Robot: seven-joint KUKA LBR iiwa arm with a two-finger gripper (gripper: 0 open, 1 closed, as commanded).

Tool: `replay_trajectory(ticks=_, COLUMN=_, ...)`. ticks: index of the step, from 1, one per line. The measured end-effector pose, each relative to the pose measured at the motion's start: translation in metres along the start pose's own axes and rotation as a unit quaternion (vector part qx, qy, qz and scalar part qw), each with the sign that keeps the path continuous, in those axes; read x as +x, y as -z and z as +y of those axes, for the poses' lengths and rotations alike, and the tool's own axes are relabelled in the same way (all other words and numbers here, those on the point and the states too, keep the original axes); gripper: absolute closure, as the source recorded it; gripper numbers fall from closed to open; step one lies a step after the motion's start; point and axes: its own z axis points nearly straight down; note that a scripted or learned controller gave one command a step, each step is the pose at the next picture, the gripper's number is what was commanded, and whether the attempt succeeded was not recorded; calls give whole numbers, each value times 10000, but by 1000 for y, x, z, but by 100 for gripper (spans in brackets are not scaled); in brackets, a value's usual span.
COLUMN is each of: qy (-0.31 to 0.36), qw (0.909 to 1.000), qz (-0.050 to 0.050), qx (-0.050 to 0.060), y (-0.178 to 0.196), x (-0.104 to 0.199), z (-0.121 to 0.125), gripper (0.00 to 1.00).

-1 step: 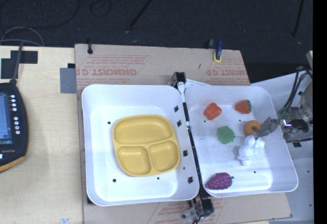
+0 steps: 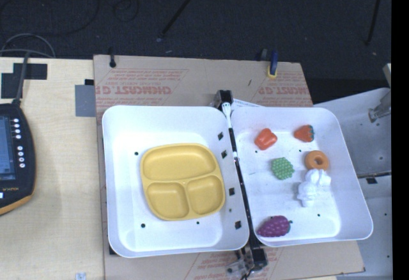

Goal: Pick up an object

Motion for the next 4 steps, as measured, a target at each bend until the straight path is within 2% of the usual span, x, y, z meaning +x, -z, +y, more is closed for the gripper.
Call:
replay_trajectory(ticks=1, qy=12, qw=10000, qz=24, qx=95, y=0, x=1, z=0, gripper=100)
replay_trajectory(ticks=2, qy=9, qw=9999, qz=48, qx=143, y=-114, x=33, z=65, gripper=100)
replay_trajectory(ticks=3, qy=35, qw=9999, qz=49, qx=110, y=-171, x=120, z=140, gripper=100)
replay_trajectory(ticks=4, qy=-31, qw=9999, qz=23, qx=127, y=-229, x=65, z=142, gripper=100)
